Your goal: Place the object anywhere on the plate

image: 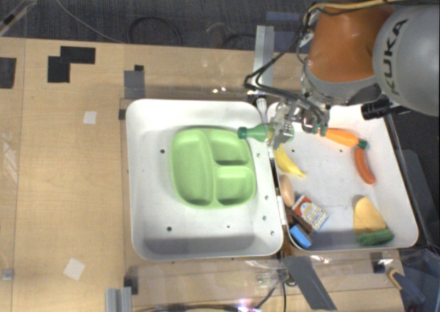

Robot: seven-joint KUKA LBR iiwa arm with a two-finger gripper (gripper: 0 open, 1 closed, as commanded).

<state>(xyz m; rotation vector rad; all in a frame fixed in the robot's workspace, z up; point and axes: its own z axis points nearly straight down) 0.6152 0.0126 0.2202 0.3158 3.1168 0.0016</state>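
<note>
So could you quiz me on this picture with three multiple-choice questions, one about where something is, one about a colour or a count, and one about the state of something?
1. Where does the plate lie?
A. In the left bin
B. In the right bin
C. On the wooden bench outside the bins

2. What colour is the plate?
A. Red
B. Light green
C. Blue

3. How do things stand on the plate?
A. The banana lies in a compartment
B. The carrot lies across it
C. No toy food lies in its compartments yet

Answers:
1. A, the plate sits inside the left bin, while the toy foods lie in the right bin.
2. B, it is light green against the white bin.
3. C, the banana and carrot lie in the right bin, and the gripper is at the divide between the bins.
</note>
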